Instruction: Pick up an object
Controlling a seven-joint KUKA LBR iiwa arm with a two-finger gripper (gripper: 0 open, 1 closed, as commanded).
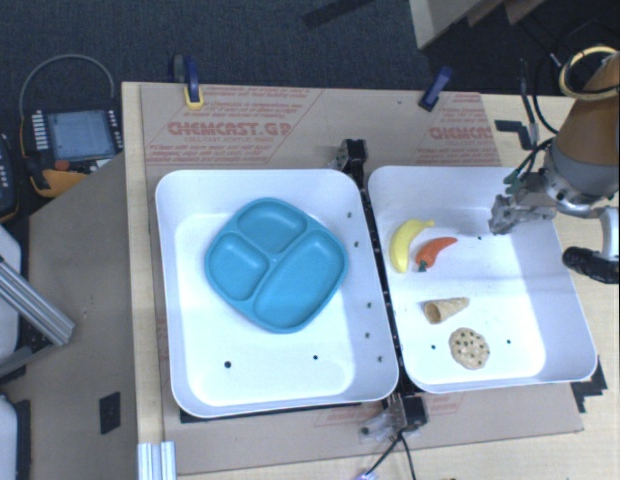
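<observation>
1. From my feed the claw [503, 215] sits over the right bin [550, 298], near its far right corner. It's a small grey blur, so I honestly can't tell whether it's open or closed, and I see nothing in it.
2. Closest stuff to it: an orange carrot [435, 251] and a yellow banana [407, 242], touching each other, on the bin's far left side, apart from the claw.
3. Nearer the front edge there's a tan cone-shaped piece [445, 310], and just in front of that a round cookie [469, 348]. Both lie flat on the bin floor, well apart from the claw.
4. Left bin [190, 298] has a blue divided plate [276, 264] with three compartments, sitting around the middle.
5. Both bins rest side by side on the cardboard-covered desk [280, 118], with a blue clamp [434, 88] and a yellow-blue clamp [190, 80] on its far edge.
</observation>
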